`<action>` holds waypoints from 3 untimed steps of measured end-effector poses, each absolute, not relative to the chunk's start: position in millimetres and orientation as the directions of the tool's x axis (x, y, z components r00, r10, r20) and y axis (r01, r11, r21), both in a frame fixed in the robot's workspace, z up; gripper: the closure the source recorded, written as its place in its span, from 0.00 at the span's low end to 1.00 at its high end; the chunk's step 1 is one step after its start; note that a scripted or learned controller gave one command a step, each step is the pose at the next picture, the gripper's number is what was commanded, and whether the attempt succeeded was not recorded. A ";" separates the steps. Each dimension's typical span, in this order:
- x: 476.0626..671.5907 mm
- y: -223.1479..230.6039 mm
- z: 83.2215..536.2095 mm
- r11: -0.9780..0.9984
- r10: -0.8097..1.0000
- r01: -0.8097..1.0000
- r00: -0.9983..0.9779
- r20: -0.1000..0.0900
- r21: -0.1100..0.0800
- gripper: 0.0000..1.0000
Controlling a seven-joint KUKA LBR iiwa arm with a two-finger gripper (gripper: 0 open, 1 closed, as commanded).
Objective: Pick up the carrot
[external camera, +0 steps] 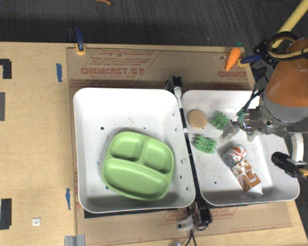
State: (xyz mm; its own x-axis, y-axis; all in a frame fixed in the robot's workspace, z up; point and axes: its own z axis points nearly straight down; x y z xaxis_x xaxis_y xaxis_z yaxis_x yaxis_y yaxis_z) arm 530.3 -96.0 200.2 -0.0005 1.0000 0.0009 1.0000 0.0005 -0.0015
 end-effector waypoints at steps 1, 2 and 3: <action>536.2 -95.1 158.6 -0.277 0.961 0.961 0.277 0.001 -0.005 0.00; 529.4 -47.5 184.4 -0.498 0.867 0.867 0.498 0.000 0.001 0.00; 525.5 -140.3 166.8 -0.314 0.949 0.949 0.314 0.000 -0.002 0.00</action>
State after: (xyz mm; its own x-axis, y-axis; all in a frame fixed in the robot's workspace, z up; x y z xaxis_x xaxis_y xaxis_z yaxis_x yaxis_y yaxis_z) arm 525.5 -140.3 166.8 0.3142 0.9493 0.0003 0.9493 -0.3142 -0.0022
